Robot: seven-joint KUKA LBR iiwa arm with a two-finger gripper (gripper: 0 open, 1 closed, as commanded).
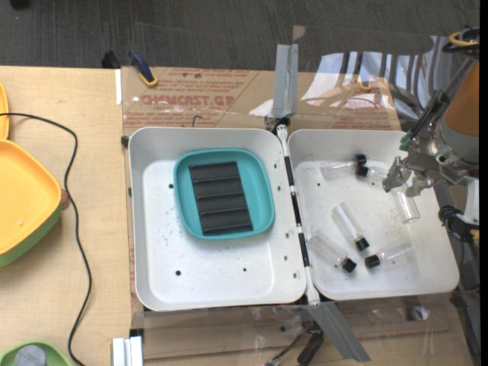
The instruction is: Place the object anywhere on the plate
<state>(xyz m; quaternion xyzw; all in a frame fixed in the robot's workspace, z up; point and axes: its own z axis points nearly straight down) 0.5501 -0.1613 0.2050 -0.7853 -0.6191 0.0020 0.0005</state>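
Two shallow white bins sit side by side on a wooden bench, seen from above at a slant, with printed cardboard behind them and dark carpet across the top of the frame. Left bin (152,227) holds one teal plate (263,197) with a ribbed black insert at its centre. Right bin (427,277) holds clear plastic vials with black caps; four caps can be counted.

One vial (349,226) lies near the bin's middle, its long axis running from upper left to lower right, cap at the lower right end. Another, vial with cap (343,170), lies near the upper part of the bin, roughly level, cap toward the right. Two more lie near the lower edge.

From the right of the frame the grey arm reaches in, and its gripper (404,185) hangs over the right side of the right bin. A clear vial-like piece (409,208) shows just below its tips, but whether it is pinched cannot be told.

Yellow dishes (23,204) stack at the far left, crossed by a black cable (76,227).
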